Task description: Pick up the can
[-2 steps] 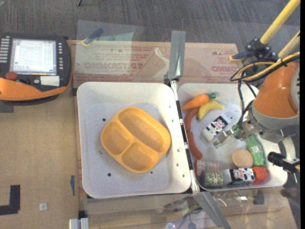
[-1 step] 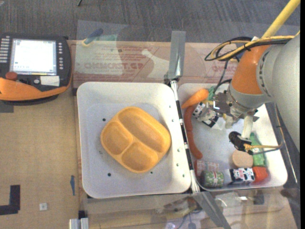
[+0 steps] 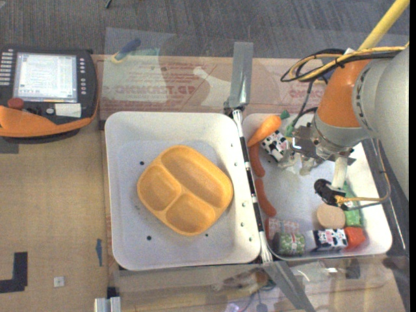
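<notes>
- Inside the left bin (image 3: 123,239), an orange divided tray (image 3: 185,188) lies alone.
- Right bin (image 3: 377,239) holds the can (image 3: 290,242) at its near edge, a carrot (image 3: 264,129), a cow-patterned carton (image 3: 331,239).
- Gripper (image 3: 305,164) hovers above; jaw state: cannot tell.

From my feed the light is even and fairly bright, coming from overhead. The white bins (image 3: 123,174) look slightly washed out, and the yellow tray (image 3: 185,188) casts only a soft, short shadow. Detail is soft and grainy throughout; small items in the right bin (image 3: 377,194) blur together.
</notes>
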`<state>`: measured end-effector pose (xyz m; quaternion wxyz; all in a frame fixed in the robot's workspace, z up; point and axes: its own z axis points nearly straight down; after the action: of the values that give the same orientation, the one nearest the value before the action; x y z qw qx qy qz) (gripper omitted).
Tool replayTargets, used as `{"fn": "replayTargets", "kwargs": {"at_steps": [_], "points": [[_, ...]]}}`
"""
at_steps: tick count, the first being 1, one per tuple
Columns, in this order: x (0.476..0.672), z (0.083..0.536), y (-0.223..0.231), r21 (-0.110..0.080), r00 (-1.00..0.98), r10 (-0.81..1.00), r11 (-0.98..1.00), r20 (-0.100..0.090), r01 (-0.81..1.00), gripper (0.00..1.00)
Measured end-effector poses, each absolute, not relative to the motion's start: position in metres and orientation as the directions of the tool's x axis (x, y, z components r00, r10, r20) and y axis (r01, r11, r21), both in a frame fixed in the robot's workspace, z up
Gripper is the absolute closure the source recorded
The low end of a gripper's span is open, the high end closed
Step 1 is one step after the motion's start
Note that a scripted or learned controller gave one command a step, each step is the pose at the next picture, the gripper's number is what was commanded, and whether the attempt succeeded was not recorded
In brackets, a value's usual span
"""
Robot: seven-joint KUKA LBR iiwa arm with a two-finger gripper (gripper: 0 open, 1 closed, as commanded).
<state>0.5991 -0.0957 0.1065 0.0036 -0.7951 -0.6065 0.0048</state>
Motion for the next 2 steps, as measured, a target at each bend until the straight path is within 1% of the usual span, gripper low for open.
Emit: {"fn": "replayTargets", "kwargs": {"at_steps": [1,2], "points": [[0.614,0.184,-0.017,-0.005,0.701,0.713,-0.701,-0.004,0.713,1.0],[0.571,0.244,0.003,-0.001,0.736,0.677,-0.736,-0.001,0.677,1.0]]}}
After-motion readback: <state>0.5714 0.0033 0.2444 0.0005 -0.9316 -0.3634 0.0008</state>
